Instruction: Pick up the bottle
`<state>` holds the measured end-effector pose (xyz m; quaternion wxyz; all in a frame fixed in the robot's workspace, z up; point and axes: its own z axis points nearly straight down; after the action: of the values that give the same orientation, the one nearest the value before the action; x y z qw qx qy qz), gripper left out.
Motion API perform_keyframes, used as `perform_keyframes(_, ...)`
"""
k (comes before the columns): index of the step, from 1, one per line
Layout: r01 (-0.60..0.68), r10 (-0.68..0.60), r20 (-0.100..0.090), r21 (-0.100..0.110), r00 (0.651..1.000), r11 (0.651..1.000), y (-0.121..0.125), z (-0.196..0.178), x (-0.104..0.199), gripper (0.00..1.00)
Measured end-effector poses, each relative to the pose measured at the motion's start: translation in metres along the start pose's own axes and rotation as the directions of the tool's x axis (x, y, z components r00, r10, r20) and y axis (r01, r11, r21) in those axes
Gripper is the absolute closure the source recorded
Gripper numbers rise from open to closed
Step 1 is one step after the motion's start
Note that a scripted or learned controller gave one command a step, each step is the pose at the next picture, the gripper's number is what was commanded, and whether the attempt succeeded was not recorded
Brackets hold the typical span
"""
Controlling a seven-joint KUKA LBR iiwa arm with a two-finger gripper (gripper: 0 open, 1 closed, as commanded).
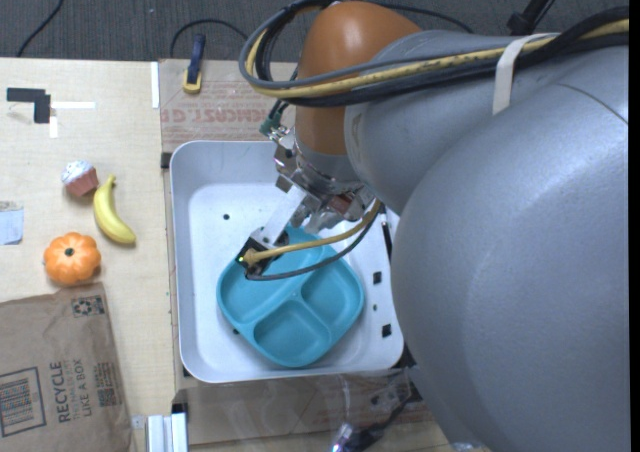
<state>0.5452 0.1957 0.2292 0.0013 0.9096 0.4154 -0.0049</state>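
A white bin (pixel 200 240) holds a blue divided plate (pixel 295 310) with three compartments, lying toward the bin's near side. My gripper (pixel 308 212) hangs low over the plate's far edge, near the middle of the bin. The grey arm and its orange band (pixel 345 50) cover the bin's right part and whatever lies under them.
On the wooden surface to the left lie a yellow banana (pixel 112 212), a small orange pumpkin (pixel 72 258) and a cupcake (pixel 79 178). A cardboard box (pixel 55 370) sits at the near left. A black block (pixel 30 100) is at the far left.
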Motion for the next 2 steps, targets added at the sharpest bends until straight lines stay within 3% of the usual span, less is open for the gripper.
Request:
perform_keyframes(1, 0.0, 0.0, 0.001, 0.0, 1.0, 1.0, -0.0001, 0.0002, 0.0, 0.0)
perform_keyframes(2, 0.0, 0.0, 0.001, 0.0, 1.0, 1.0, -0.0001, 0.0003, 0.0, 0.0)
